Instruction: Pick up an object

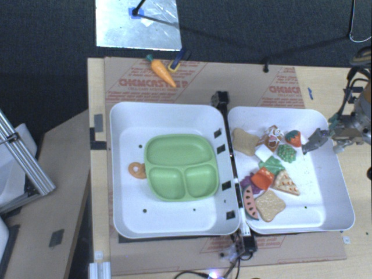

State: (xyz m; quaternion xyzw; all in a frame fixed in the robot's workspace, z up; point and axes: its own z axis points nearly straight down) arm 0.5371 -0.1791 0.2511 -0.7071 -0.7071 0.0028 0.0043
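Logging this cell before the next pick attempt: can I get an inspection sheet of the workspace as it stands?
Surface: bench with two white bins, left bin, right bin.
Job's things: toy food pile in the right bin's left half; green tray and pretzel in the left bin.
Clutter: toy carrot on the cardboard behind the bins.
Grippers: tool over the right bin, right of the pile, nothing seen in it.
Cables: dark cable across the floor; wires at the front edge.
Surroundings: silver plate on dark carpet; metal frame at left.

Fixed overhead view, slanted, perhaps mid-distance, over both bins (232, 150)
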